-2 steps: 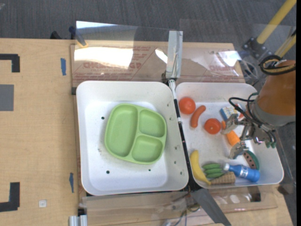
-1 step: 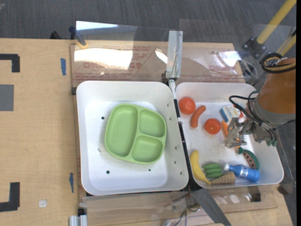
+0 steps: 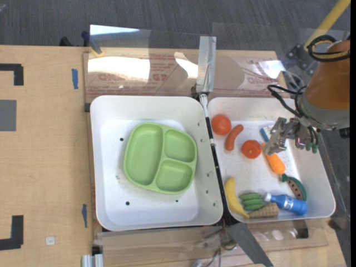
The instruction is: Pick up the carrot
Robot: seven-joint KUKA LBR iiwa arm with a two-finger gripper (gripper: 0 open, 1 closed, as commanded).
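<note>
Glossy green plastic plate (image 3: pixel 160 158); smooth white bins (image 3: pixel 105 149), likely plastic; matt wood-look bench (image 3: pixel 41 149).

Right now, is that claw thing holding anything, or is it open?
Gripper: just above the carrot in the right bin; open or shut cannot be told, and nothing is visibly between its fingers.

The left bin (image 3: pixel 105 149) holds a green three-compartment plate (image 3: pixel 160 158) near its center. In the right bin (image 3: pixel 325 196), a tomato (image 3: pixel 221 124) sits at eleven o'clock, with a red sausage (image 3: pixel 233 137) just beside it toward four o'clock. A second tomato (image 3: pixel 251 149) lies near the middle. At seven o'clock a banana (image 3: pixel 234 196) touches green beans (image 3: pixel 252 200). A blue-and-white bottle (image 3: pixel 286 203) lies at five o'clock, and a watermelon slice (image 3: pixel 295 186) just above it.
</note>
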